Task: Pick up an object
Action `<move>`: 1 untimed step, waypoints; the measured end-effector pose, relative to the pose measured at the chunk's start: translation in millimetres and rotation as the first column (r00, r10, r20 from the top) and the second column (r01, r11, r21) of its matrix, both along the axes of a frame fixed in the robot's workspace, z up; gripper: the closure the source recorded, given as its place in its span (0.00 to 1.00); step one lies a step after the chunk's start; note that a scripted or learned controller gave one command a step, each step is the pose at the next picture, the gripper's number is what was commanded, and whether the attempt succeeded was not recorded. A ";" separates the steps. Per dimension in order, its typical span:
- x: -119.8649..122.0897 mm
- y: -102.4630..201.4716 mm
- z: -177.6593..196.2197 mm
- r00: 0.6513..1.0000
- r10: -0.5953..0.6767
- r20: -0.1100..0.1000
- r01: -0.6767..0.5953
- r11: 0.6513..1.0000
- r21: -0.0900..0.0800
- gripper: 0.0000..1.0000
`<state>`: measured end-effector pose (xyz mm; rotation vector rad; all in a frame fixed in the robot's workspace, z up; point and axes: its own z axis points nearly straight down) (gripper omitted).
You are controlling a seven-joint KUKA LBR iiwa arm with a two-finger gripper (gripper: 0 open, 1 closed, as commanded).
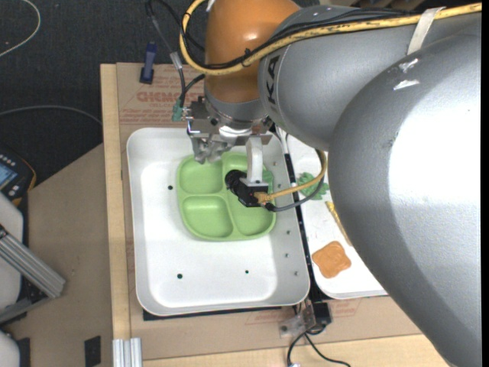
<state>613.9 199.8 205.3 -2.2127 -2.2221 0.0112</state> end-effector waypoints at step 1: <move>-56.9 28.0 85.6 1.000 0.002 0.015 -0.003 1.000 0.006 1.00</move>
